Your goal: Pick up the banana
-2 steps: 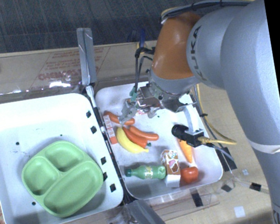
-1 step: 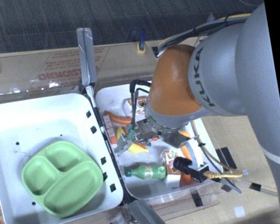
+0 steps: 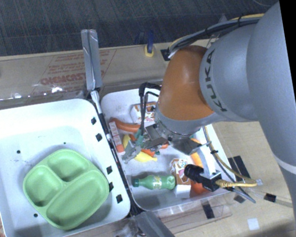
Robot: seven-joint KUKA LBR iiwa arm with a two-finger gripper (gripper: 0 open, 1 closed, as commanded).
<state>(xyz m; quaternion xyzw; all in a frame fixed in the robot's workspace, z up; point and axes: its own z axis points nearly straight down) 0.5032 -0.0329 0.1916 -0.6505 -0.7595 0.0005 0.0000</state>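
Grey and orange, the arm [image 3: 230,73] looms over the right bin [image 3: 112,101], hiding much of it. Its gripper [image 3: 139,142] reaches down toward that bin's left side, and the fingers are too blurred and dark to tell whether they are parted or closed. Just beneath the gripper lies the banana [image 3: 143,156], yellow, beside an orange carrot [image 3: 128,127]. Nearer the front wall rests a green bottle [image 3: 155,183] on its side. Across the divider, the left bin [image 3: 3,128] holds a green divided plate [image 3: 67,188].
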